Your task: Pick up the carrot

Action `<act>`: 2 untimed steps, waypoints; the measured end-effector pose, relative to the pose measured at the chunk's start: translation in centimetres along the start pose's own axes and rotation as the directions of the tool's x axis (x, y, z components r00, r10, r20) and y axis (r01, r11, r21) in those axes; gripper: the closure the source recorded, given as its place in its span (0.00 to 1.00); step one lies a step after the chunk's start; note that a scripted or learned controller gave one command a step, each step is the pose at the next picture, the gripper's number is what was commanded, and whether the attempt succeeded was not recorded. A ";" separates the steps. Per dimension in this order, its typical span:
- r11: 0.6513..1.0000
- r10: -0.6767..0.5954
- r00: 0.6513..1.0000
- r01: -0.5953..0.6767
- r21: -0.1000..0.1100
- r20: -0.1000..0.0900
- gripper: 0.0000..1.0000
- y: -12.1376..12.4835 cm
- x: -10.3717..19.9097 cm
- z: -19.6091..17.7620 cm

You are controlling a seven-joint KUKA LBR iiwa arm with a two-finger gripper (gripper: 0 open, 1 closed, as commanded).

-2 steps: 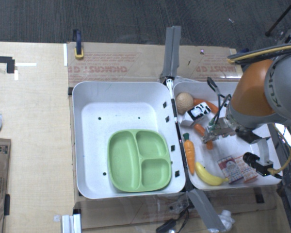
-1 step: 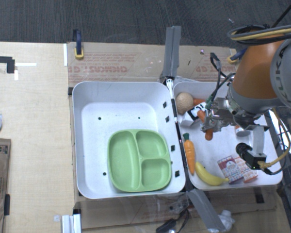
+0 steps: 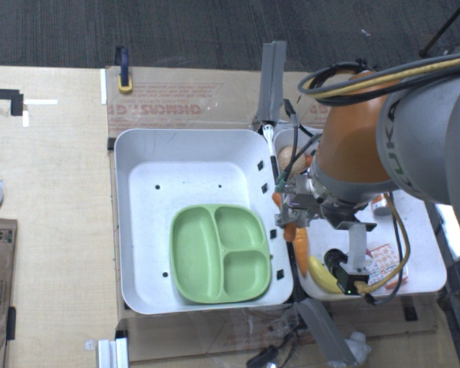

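Progress looks slim from where I sit: the carrot [image 3: 300, 251] lies at the left edge of the right bin [image 3: 422, 282], just beside a banana [image 3: 322, 274], and I judge it not yet lifted. The arm [image 3: 383, 129] hangs right over that spot with the pincer [image 3: 295, 215] close above the carrot, though I cannot tell its state. Grasping and raising remain; the green plate [image 3: 218, 253] sits in the left bin [image 3: 138, 205].

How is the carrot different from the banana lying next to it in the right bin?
The carrot is orange; the banana is yellow. The carrot runs nearly straight along the bin's left wall, while the banana curves away toward the bin's near edge. Both lie in the right bin, partly under the arm.
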State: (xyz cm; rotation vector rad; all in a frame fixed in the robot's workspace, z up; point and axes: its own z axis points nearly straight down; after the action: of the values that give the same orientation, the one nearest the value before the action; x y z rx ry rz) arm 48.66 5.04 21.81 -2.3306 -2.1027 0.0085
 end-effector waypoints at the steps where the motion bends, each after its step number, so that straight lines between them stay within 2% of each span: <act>1: 0.997 -0.076 0.997 0.076 -0.003 0.002 1.00 3.3 1.8 -17.3; 2: 0.959 0.283 0.959 -0.283 -0.002 0.002 1.00 5.0 0.6 -16.6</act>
State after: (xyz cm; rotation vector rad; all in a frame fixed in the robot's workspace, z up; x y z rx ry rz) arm 53.78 5.14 38.40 -2.6104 -1.7494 0.0091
